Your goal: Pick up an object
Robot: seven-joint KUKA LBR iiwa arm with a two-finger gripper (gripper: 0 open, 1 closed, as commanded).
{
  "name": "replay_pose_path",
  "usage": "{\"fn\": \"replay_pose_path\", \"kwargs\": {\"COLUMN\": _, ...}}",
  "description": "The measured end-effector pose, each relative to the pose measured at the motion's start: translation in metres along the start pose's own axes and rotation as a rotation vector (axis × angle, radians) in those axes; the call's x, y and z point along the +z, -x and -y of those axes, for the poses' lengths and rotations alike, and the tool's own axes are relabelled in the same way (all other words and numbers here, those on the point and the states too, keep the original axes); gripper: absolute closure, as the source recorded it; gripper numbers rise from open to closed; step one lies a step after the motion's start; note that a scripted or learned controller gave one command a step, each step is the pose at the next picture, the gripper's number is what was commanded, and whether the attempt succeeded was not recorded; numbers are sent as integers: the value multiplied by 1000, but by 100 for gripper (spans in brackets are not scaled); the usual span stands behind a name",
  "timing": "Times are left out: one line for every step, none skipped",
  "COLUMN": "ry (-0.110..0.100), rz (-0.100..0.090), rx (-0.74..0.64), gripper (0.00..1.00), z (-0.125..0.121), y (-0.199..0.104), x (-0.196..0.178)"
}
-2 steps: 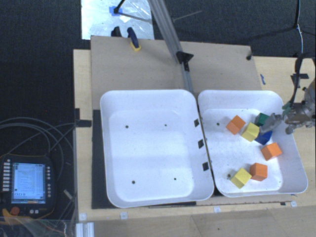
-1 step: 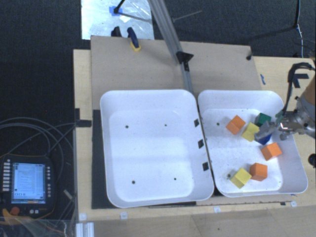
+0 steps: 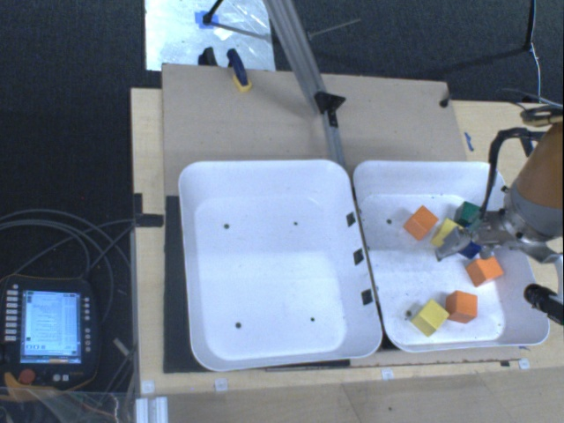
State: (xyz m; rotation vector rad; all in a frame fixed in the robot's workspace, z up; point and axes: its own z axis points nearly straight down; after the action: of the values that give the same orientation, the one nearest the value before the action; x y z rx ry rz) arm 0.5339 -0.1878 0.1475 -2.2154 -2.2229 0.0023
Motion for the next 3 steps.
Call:
{"fn": "replay_pose_path", "kwargs": {"ry": 9, "rz": 3, "rx": -1, "gripper": 100, "z": -2, "y": 1, "x": -14}}
{"fn": "replay_pose_path", "kwargs": {"ry": 10, "rz": 4, "rx": 0, "gripper": 100, "z": -4, "y": 6, "x": -59}}
{"fn": "replay_pose_path", "kwargs": {"ry": 11, "rz": 4, "rx": -2, "gripper": 100, "z": -5, "y": 7, "x": -113}}
